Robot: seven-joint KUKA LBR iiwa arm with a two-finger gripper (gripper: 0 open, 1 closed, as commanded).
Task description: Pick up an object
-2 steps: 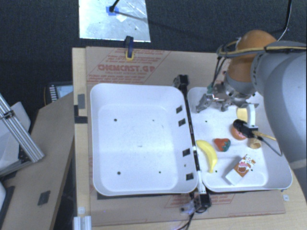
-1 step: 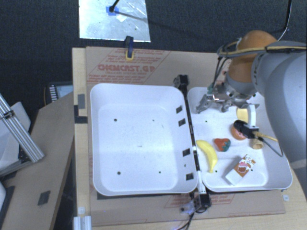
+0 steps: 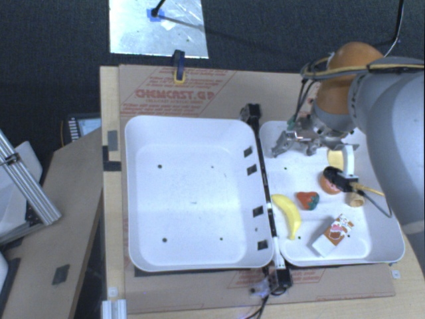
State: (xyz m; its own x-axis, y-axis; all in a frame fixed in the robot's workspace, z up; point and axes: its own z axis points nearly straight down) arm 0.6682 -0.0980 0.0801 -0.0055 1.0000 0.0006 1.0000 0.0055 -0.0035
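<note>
I work in a robotics lab test cell, not a home or shop. My bench (image 3: 80,198) carries two shallow white bins (image 3: 192,191) clamped over printed cardboard (image 3: 176,88), standing on dark carpet (image 3: 53,38). Aluminium framing (image 3: 26,181), loose cables (image 3: 402,8) and a taped foil sheet (image 3: 159,18) confirm an experimental setup.

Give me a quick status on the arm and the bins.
Tool hanging over right bin's far end, nothing between its fingers. Banana, strawberry, small carton untouched near the front. Nothing blocking them.
</note>
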